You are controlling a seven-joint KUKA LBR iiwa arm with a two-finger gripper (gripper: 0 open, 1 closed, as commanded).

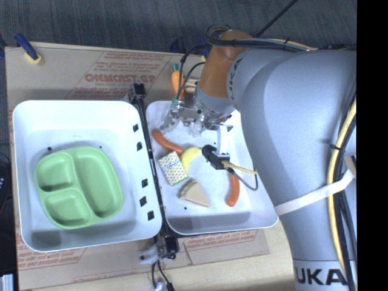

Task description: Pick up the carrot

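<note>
Dark carpet floor (pixel 91 11); brown cardboard (pixel 79 71) underneath — printed.

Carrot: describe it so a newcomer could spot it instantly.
Start at the right bin. Just past its far left corner, on the cardboard, lies the carrot. It is bright orange with a green tip, unlike the two redder sausages inside the bin.

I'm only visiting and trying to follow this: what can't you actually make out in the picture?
- The gripper: seen from above, its wrist covers it, so open or shut is unclear.
- The carrot: a small orange piece beyond the right bin's far rim, partly behind cables; whether anything touches it is unclear.
- The right bin's right side: covered by the arm.
- The patterned block: print too small to read.
</note>
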